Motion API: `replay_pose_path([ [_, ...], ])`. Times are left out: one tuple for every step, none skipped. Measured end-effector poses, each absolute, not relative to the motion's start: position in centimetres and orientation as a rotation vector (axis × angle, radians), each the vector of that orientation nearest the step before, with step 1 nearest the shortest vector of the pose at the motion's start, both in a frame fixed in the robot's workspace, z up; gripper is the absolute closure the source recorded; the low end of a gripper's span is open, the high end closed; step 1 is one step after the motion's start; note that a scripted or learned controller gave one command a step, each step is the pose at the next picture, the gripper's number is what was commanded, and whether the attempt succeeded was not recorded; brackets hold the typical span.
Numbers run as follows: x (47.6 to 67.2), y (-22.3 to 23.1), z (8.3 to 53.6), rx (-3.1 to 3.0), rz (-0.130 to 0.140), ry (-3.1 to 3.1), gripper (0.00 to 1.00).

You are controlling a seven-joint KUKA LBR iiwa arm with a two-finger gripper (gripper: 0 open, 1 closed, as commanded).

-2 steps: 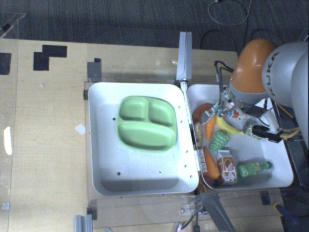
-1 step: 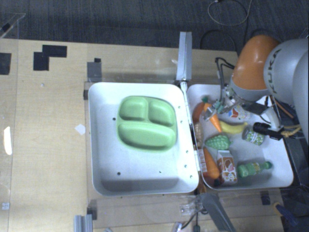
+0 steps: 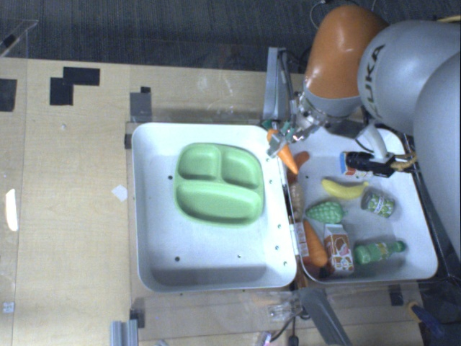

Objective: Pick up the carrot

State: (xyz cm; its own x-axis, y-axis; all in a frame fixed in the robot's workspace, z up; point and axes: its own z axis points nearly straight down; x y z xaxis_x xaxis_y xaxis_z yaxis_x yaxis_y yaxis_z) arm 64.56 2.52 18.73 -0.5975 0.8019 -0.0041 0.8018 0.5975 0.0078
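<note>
The gripper [image 3: 282, 137] hangs at the upper left corner of the right bin [image 3: 425, 265], just by the wall it shares with the left bin [image 3: 144, 215]. A carrot [image 3: 288, 158] slants down from its tips, orange with a bit of green at the top end near the fingers. It seems to be pinched by that top end, so the jaws look clamped on the carrot, though the grip area is small and partly hidden.

The hold, as I judge it, is near one end, so the carrot could pivot or slip out as the arm lifts. It also hangs right over the shared wall, and a sideways move could knock it loose against the rim.

A second carrot [image 3: 312, 241], longer and lying flat, rests lower in the right bin along the same wall, beside a carton [image 3: 338, 249]. Also in that bin are a banana [image 3: 344, 188], a green pinecone-like thing [image 3: 325, 211] and a bottle [image 3: 378, 251]. The left bin holds a green tray [image 3: 219, 183].
</note>
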Motion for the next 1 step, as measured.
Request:
replay_pose_path([
  [64.75, 2.57, 25.67, 1.534, 0.008, 2.733, 1.00],
])
